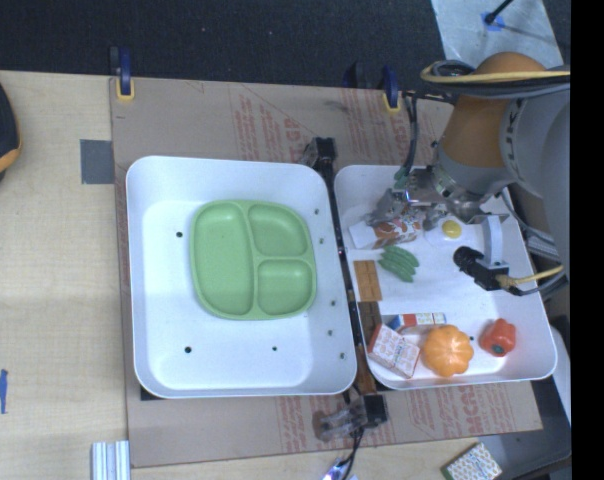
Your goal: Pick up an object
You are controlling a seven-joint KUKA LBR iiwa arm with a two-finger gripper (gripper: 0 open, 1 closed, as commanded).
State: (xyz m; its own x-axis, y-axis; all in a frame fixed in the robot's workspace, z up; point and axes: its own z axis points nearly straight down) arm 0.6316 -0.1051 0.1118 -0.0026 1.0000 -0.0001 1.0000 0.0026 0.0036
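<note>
We see the pincer [410,200] low in the far end of the right bin [542,368], among a crumpled wrapper [394,230]; whether it is clenched or released we cannot tell. Just in front of it lies a green pea pod [399,261], beside it a small yellow piece [451,230], and well nearer the camera an orange pumpkin [447,351] and a red pepper [499,336]. We judge that the crowding could let the wrapper slip away or snag a neighbour.
</note>
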